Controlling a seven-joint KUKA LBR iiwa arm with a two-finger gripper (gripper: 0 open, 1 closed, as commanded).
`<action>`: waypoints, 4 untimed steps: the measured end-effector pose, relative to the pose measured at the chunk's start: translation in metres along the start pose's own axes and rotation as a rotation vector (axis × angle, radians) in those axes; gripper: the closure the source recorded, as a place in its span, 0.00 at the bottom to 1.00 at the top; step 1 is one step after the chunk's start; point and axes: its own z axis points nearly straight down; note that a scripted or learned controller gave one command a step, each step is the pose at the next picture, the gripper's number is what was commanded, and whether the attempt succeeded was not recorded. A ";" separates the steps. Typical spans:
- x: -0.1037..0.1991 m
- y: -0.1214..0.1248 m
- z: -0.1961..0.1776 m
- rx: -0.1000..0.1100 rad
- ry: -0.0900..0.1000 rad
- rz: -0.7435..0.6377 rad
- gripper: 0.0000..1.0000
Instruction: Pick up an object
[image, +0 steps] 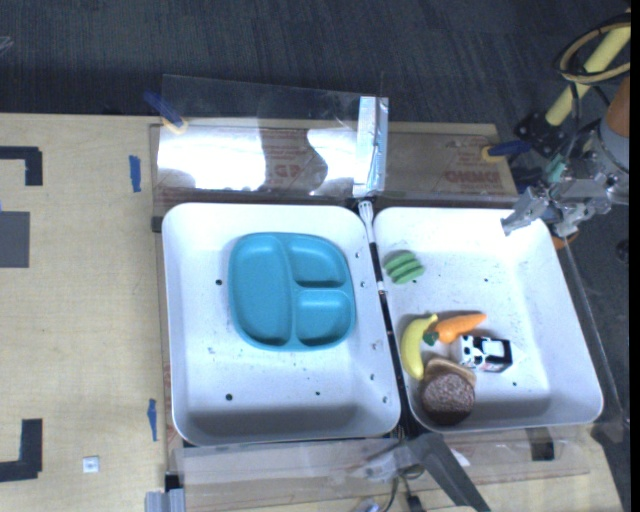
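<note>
At the upper right, the metal gripper (548, 208) hangs over the right bin's (570, 330) corner; its opening cannot be told. Smooth banana (412, 346), carrot (461, 325), ridged green piece (403, 266) lie inside.

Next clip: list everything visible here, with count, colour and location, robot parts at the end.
left bin: 1, white, left half of bench
right bin: 1, white, right half of bench
divided plate: 1, blue, middle of left bin
ridged green toy: 1, green, right bin, upper left
banana: 1, yellow, right bin, lower left
carrot: 1, orange, right of the banana's top
black-and-white toy: 1, below the carrot
round brown item: 1, brown, right bin, front
gripper: 1, grey, over right bin's upper right corner
</note>
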 end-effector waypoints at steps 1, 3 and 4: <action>0.067 -0.015 0.111 0.007 0.002 -0.047 0.00; 0.055 -0.050 0.155 -0.013 -0.003 0.019 1.00; 0.124 0.002 0.043 -0.011 0.002 0.037 1.00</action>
